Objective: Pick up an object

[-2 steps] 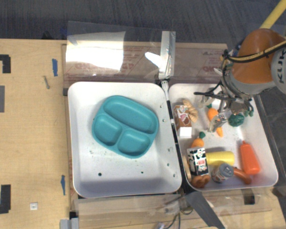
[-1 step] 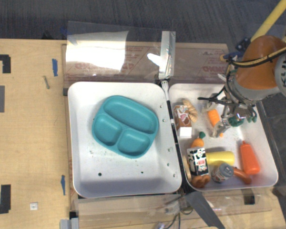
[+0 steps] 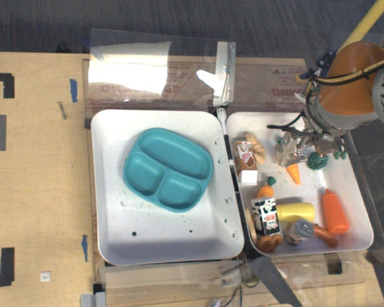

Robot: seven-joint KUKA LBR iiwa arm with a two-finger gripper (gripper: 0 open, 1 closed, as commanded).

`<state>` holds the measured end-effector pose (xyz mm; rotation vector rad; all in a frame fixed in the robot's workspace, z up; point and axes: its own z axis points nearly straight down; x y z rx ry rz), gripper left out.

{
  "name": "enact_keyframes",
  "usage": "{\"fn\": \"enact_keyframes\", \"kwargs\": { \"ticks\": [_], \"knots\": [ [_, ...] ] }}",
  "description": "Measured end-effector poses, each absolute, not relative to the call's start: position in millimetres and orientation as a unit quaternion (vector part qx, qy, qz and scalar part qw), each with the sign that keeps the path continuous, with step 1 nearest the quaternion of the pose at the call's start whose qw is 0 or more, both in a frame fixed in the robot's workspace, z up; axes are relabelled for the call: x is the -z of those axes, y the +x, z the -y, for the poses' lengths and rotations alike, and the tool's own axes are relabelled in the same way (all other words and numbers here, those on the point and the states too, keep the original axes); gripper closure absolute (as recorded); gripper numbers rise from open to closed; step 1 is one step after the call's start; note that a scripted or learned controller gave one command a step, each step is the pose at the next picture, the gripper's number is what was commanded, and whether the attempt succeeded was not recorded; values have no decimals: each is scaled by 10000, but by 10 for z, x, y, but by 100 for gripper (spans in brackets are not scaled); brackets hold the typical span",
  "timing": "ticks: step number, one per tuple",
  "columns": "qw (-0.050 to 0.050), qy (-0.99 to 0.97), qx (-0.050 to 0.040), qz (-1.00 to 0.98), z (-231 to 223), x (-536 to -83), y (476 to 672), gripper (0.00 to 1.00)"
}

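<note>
My gripper hangs over the back of the right bin, under the orange-banded wrist. Just in front of it lies a small orange carrot, and a dark green toy sits at its right side. Whether either one touches the gripper is unclear. Further forward in the same bin are a yellow block, an orange bottle, a black-and-white carton, a grey can and a small orange fruit.
The left bin holds a teal divided plate. A bread packet and a white cube lie along the right bin's left wall. A clear plastic sheet stands behind the bins. Wooden bench stretches to the left.
</note>
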<state>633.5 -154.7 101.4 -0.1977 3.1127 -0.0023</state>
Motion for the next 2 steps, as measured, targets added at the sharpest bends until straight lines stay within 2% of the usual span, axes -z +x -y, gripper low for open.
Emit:
{"fn": "enact_keyframes", "kwargs": {
  "ticks": [1,2],
  "knots": [
    [64,-3620,26,-9322,1430,-898,5775,100],
    [57,-2083,0,-9781,809,-1867,5954,100]
  ]
}}
